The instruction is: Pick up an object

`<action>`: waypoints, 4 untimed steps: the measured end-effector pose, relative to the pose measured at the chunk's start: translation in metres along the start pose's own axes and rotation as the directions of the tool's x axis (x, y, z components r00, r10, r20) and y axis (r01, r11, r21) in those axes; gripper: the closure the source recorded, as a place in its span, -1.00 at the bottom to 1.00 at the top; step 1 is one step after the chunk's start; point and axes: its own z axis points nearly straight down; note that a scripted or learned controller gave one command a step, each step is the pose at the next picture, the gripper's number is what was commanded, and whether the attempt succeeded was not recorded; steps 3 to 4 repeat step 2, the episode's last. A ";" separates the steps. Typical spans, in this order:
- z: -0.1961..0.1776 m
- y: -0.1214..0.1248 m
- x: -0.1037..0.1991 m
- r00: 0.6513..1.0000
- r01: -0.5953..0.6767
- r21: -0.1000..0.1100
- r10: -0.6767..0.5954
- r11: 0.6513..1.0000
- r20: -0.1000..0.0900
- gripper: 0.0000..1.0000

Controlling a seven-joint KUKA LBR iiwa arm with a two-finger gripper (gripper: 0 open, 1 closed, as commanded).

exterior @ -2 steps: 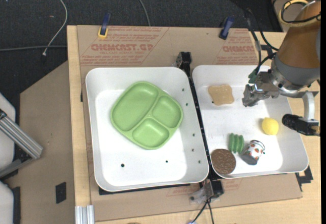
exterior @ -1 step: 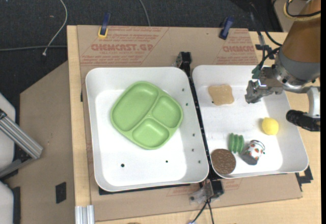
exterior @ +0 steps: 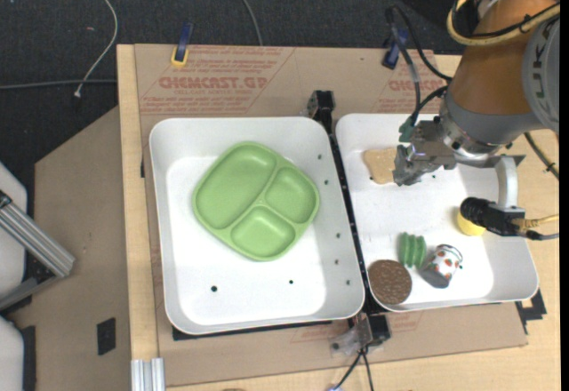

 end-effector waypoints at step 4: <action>0.003 -0.015 0.104 1.000 -0.002 0.002 0.002 1.000 0.001 1.00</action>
